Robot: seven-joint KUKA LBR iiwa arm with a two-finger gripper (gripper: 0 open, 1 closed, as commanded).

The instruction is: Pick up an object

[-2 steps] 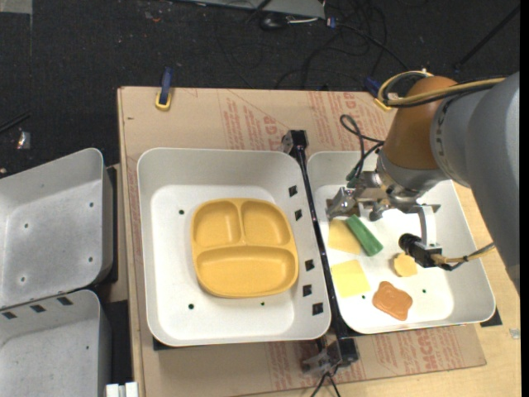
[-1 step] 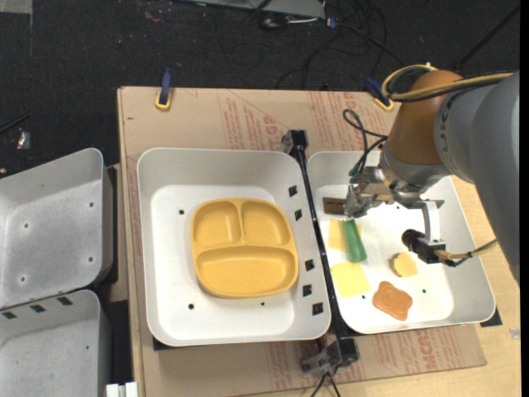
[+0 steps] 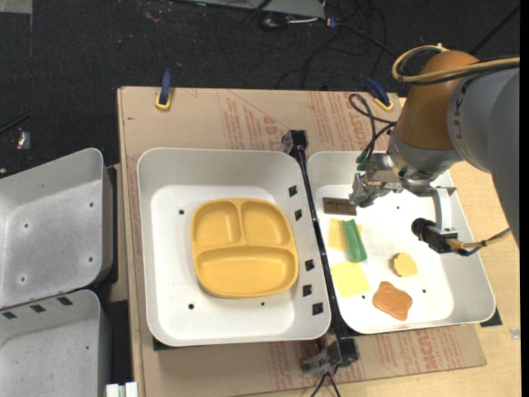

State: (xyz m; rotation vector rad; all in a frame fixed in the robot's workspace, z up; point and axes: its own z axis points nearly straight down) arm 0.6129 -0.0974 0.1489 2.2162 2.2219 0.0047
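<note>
The right bin [image 3: 471, 304] holds several toy food items: a green stick [image 3: 355, 241] lying over a pale yellow slab [image 3: 336, 235], a second yellow slab [image 3: 349, 279], a small round yellow piece [image 3: 404, 265], an orange toast-shaped piece [image 3: 392, 300] and a small brown block [image 3: 338, 207]. My gripper [image 3: 369, 190] hangs over the bin's upper left part, just right of the brown block and above the green stick. Nothing shows between its fingers.
The left bin [image 3: 157, 222] carries a yellow divided tray [image 3: 245, 247]. A black clip rail [image 3: 307, 222] runs between the two bins. A black cable fitting [image 3: 430, 232] hangs from the arm over the right bin. Folded white bin panels [image 3: 50, 230] lie at the far left.
</note>
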